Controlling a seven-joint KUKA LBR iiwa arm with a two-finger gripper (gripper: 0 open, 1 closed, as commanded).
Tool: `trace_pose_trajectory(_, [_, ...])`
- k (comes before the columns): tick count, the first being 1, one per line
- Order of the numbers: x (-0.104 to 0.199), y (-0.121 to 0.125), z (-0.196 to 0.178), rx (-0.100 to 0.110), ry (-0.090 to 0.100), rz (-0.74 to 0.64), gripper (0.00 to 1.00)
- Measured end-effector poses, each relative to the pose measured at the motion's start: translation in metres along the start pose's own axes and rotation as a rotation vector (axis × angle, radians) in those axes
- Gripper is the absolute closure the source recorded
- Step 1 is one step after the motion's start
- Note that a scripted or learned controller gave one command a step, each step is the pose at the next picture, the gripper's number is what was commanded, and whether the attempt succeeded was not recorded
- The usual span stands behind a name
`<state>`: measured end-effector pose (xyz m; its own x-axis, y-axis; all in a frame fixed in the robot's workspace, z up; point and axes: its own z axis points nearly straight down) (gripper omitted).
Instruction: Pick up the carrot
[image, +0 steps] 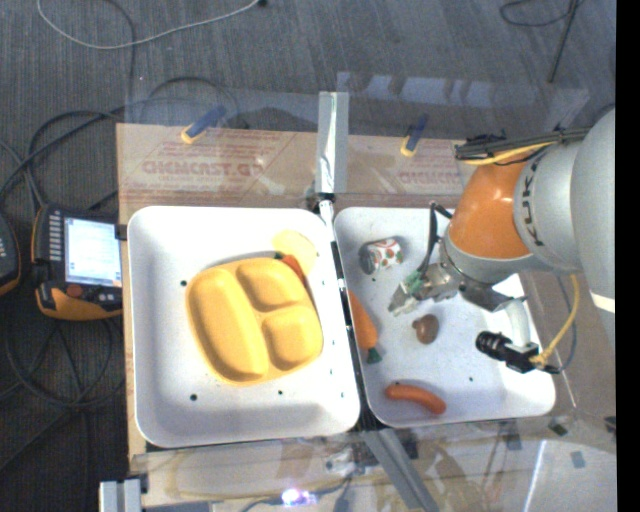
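Observation:
The carrot (363, 324) is orange with a green stub at its near end. It lies along the left wall of the right bin (520, 400). My gripper (410, 297) hangs over the middle of that bin, a short way right of the carrot and slightly farther back. It is apart from the carrot. The grey arm with its orange band (490, 215) reaches in from the right.
A brown lump (426, 327) lies just right of the gripper, and a red sausage (416, 397) sits near the front wall. A small white and red object (381, 254) rests at the back. The left bin (160, 400) holds a yellow divided tray (255, 318).

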<state>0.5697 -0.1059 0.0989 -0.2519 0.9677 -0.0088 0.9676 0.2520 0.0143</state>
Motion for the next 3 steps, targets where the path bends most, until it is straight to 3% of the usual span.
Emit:
trace_pose_trajectory(1, [0.070, -0.007, -0.083, 0.022, 0.004, 0.464, 1.00])
trace_pose_trajectory(2, [0.122, -0.056, -0.084, 0.023, 0.008, 0.228, 1.00])
trace_pose_trajectory(3, [0.033, -0.048, -0.083, 0.023, 0.001, 0.549, 1.00])
